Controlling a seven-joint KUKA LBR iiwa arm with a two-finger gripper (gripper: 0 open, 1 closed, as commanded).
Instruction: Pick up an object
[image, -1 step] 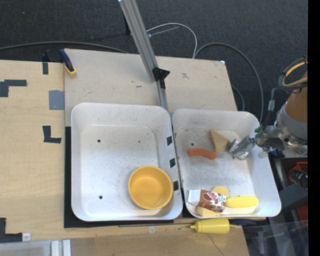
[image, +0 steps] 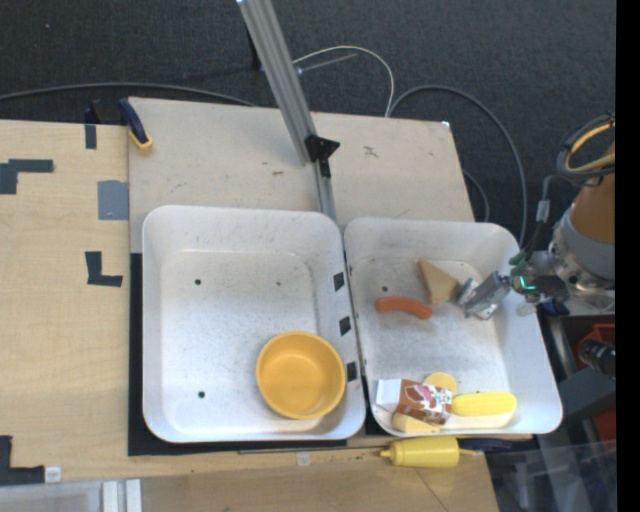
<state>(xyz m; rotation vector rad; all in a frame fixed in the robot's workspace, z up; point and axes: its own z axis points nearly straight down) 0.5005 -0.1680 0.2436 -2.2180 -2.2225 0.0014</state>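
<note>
My gripper hangs low over the right bin, near its right wall, with the arm's wrist reaching in from the right. Just left of it lies a tan wedge, close to or touching the gripper's tip. An orange sausage-shaped piece rests further left on the bin floor. In the bin's front corner sit a brown carton, a small yellow round piece and a long yellow piece. I see nothing clearly held.
The left bin holds a yellow bowl at its front right. A yellow bottle lies on the bench edge in front of the right bin. A slanted metal pole rises behind the bins.
</note>
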